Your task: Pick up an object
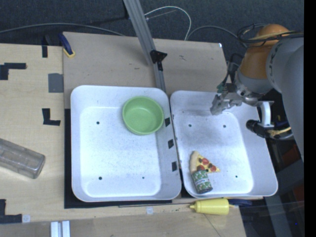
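The claw (219,106) is hovering over the right bin's (256,181) far edge, carrying nothing; its spread cannot be told. Next it needs lowering toward the pizza slice (203,163).

Matt, seemingly plastic green bowl (143,115); speckled white bins (118,181).

The arm (289,63) is a bulky grey casing with a rounded orange band above the wrist; black cables loop over it. Its tool (219,105) is small, grey and metallic.
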Controlling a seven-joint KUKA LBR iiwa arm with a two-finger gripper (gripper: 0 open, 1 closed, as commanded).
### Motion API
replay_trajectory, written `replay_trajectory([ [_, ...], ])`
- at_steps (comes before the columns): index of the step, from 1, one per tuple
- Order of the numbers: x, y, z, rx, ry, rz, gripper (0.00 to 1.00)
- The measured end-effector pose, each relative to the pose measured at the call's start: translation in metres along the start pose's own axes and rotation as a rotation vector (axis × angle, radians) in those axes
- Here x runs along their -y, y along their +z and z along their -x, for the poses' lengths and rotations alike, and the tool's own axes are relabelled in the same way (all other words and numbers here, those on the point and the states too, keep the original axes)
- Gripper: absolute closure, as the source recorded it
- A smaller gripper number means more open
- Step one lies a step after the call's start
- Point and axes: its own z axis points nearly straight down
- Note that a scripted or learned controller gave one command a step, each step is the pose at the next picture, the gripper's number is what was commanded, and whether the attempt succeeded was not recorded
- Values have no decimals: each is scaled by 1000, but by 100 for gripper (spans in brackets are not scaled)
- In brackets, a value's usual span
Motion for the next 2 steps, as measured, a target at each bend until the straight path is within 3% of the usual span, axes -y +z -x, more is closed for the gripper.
replay_trajectory([
  [2,14,-98,0,0,3,7,100],
])
